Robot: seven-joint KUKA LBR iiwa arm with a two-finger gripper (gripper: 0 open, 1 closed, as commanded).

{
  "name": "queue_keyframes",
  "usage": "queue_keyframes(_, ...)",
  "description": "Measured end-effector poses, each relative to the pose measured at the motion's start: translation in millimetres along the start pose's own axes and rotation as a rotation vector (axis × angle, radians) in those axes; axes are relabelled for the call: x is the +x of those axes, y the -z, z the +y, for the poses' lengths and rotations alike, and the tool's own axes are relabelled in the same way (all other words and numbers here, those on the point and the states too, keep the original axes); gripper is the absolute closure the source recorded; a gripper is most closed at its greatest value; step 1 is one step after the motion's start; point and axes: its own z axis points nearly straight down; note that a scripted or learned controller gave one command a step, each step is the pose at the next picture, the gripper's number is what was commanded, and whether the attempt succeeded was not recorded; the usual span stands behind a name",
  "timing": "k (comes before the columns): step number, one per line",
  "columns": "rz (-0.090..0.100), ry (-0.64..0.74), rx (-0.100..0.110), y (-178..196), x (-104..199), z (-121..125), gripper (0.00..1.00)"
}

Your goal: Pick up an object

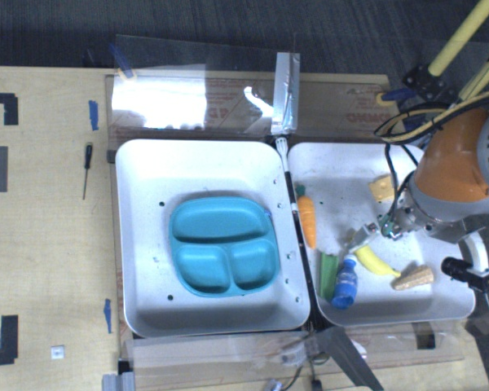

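The arm reaches into the right bin [440, 300] from the right, and its pincer [360, 236] sits low over the bin floor, near the middle of the bin; whether it is apart or together I cannot tell, because it is small and blurred in the camera view, and nothing is seen held in it. The things to pick are all in this bin: a yellow banana [376, 262] just beside the pincer, a blue bottle [344, 283] below it, a green piece [328, 274] touching the bottle, an orange carrot [308, 221] along the left wall, and two tan bread-like pieces [413, 278] and [382, 188]. The risk, in my judgement, is that the pincer comes down on bare floor between the banana and the carrot and takes nothing. The banana is round and may roll away if only one side is pushed. The left bin [138, 218] carries only a blue divided tray [222, 245].
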Motion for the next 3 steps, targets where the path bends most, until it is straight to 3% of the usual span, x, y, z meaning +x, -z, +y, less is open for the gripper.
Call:
queue_keyframes(1, 0.0, 0.22, -0.003, 1, 48, -18, 0.0)
queue_keyframes(2, -0.004, 0.218, -0.009, 12, 47, -16, 1.0)
queue_keyframes(3, 0.001, 0.063, -0.003, 104, 86, 36, 1.0)
